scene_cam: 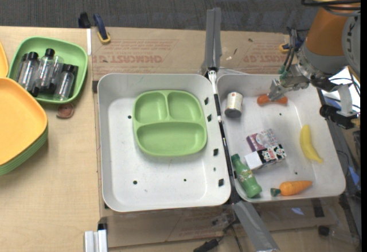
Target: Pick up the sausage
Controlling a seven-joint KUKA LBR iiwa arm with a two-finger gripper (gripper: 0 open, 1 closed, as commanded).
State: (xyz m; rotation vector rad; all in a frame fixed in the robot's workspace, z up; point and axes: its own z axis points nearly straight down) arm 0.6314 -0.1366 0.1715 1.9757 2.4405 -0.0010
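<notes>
Orange-red sausage is lying in the right bin, near its far edge, right of the silver can. Claw is hovering just beside or touching it; finger state: cannot tell. Banana is sitting well apart.

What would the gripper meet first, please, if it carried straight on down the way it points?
Probably the sausage, lying just under the gripper in the right bin; depth is unclear from above.
</notes>
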